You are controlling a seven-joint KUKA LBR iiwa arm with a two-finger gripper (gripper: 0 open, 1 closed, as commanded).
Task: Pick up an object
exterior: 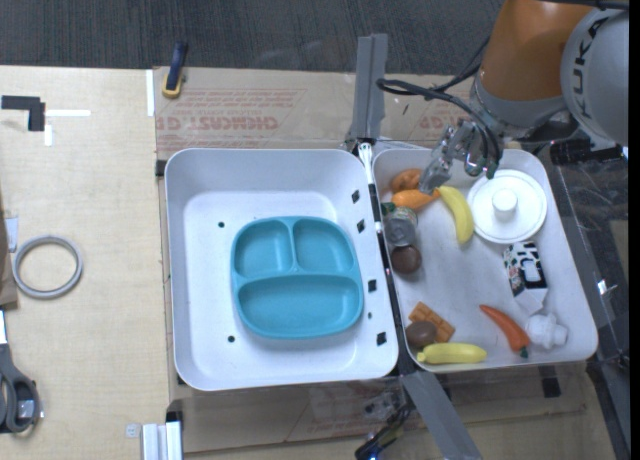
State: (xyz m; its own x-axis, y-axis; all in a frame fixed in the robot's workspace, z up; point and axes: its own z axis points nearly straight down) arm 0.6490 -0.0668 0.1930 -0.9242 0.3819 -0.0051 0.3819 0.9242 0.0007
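Observation:
My gripper (462, 163) hangs over the back of the right bin (572, 278), under the orange wrist band. Its fingers look spread, with nothing between them. One fingertip (437, 176) is just above an orange toy food (410, 190), and a yellow banana (458, 214) lies right below the gripper. A white round lid (508, 206) sits beside it to the right. Further forward lie a small can (402, 229), a brown ball (406, 261), a black-and-white carton (526, 270), a red-orange pepper (506, 327) and a second yellow piece (452, 353).
The left bin (190, 248) holds a blue divided plate (297, 276). A grey divider post (368, 88) stands between the bins at the back. On the bench to the left lie a tape ring (45, 266), scissors (16, 403) and a blue-and-yellow tool (177, 70).

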